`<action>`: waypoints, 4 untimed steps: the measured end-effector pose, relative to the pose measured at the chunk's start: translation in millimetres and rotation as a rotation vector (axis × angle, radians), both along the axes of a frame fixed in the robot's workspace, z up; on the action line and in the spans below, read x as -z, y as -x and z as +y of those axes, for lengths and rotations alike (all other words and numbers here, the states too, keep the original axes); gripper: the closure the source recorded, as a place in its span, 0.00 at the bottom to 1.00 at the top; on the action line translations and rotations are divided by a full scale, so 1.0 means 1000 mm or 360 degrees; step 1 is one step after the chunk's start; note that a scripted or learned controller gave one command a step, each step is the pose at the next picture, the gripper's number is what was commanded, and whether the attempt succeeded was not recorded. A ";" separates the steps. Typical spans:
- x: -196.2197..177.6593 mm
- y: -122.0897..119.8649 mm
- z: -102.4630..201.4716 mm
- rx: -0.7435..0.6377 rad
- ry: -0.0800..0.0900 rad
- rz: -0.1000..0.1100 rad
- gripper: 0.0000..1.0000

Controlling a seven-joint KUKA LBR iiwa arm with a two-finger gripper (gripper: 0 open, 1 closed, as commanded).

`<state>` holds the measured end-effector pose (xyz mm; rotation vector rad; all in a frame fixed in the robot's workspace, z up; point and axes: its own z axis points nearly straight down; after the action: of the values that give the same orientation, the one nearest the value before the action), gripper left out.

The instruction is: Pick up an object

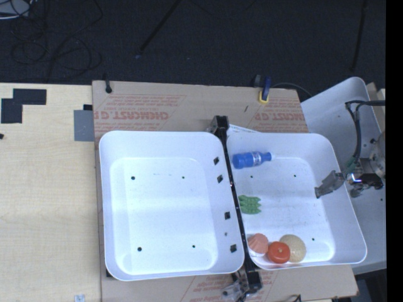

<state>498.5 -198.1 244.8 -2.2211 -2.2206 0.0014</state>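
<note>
Pincer (329, 185) at right bin (340, 159) rim, grip state unclear; bottle (251, 160) far across, toys (277, 249) nearer, below; likely staging.

Cardboard sheet (189, 106) under white bins (113, 150)

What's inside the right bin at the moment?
The right bin holds a blue bottle lying on its side, a green item, and a pink, a red and a tan piece clustered together, overlapping, hiding what's beneath.
</note>
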 end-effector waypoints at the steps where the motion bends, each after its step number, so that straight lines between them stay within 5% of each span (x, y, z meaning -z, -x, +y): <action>1: -0.034 0.006 -0.016 0.0000 0.0002 -0.0004 0.00; 2: -0.044 -0.031 -0.015 -0.0006 0.0001 -0.0004 0.00; 3: 0.050 0.027 -0.015 0.0004 -0.0009 0.0021 0.00; 4: -0.010 -0.043 -0.015 -0.0008 0.0004 -0.0012 0.00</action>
<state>541.8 -213.1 254.3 -2.2209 -2.2311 -0.0043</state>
